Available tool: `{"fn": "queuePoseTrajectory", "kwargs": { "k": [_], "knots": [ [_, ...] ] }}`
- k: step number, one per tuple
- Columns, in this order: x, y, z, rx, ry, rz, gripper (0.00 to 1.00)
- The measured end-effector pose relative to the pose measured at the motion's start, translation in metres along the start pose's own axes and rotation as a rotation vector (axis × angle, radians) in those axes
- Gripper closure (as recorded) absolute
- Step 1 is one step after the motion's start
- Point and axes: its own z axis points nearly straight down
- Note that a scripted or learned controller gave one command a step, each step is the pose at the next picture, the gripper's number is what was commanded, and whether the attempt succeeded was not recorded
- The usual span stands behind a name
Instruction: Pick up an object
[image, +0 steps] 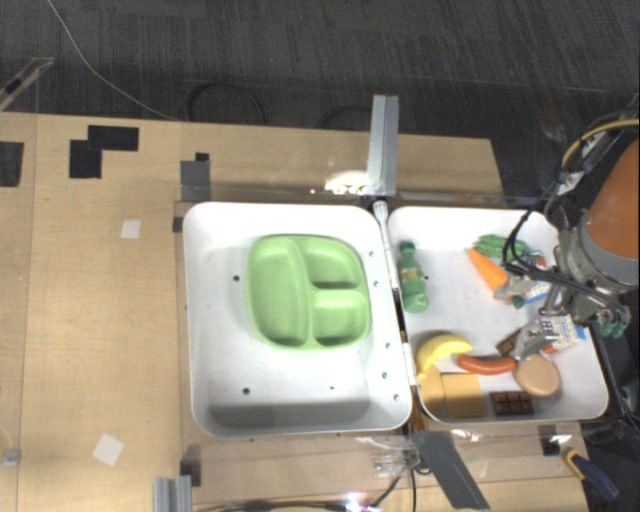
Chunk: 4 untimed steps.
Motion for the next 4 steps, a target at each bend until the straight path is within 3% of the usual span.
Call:
{"fn": "queuePoseTrajectory", "kwargs": {
  "k": [1, 2, 3, 4],
  "knots": [
    [-0.005, -0.026, 0.114, -0.003, 0.011, 0.019, 0.00],
    [-0.061, 0.032, 0.135, -0.001, -0.010, -0.003, 0.00],
    [-0.043, 0.038, 0.134, 0.001, -0.012, -0.053, 0.00],
    [-0.001, 0.038, 0.133, 0.001, -0.015, 0.002, 0.00]
  ]
}}
